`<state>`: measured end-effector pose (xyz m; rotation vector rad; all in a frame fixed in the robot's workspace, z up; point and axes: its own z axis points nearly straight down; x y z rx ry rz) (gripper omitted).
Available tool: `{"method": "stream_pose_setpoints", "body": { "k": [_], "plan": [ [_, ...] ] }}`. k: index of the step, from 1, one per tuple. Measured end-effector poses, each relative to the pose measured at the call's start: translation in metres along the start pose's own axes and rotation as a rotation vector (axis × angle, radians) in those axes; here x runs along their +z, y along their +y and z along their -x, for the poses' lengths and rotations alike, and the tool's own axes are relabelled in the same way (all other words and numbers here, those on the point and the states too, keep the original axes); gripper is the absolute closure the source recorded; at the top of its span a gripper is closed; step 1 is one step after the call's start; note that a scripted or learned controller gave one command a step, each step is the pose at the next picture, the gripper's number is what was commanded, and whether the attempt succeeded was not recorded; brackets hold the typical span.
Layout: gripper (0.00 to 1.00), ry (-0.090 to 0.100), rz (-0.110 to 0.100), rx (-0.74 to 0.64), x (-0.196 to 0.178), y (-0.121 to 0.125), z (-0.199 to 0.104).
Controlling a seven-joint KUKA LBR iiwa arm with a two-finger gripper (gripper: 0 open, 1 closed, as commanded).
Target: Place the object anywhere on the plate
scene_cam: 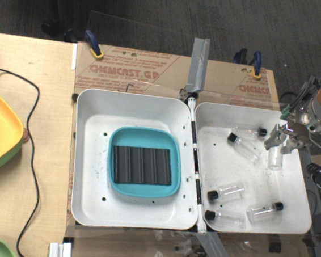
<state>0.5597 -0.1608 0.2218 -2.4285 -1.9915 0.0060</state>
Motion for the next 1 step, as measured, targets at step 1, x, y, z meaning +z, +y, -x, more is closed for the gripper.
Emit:
{"method": "stream_pose_setpoints", "body": {
  "k": [1],
  "plan": [
    [0.0,0.0,0.0,0.0,-0.0001,0.0,0.0]
  ]
}}
